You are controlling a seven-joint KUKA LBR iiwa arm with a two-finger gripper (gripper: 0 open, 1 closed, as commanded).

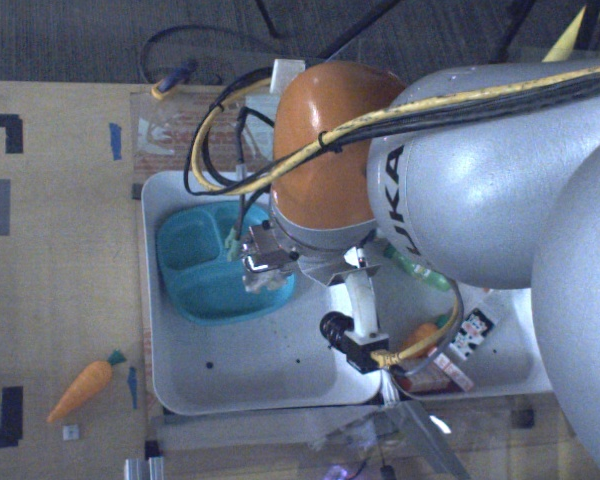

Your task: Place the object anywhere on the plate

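Observation:
A teal divided plate (195, 263) lies in the left part of the left white bin (270, 368). My gripper (265, 268) hangs over the plate's right edge, under the arm's big orange band (325, 143). The wrist hides the right side of the plate. Something pale and blurred sits at the gripper's tip; I cannot tell what it is or whether it is held.
A toy carrot (80, 390) lies on the bench left of the bins. The right bin (510, 368) holds an orange item (420, 338), a green item (420, 268), a red-and-white box (445, 373) and a black-and-white piece (470, 333). Cables loop above the left bin.

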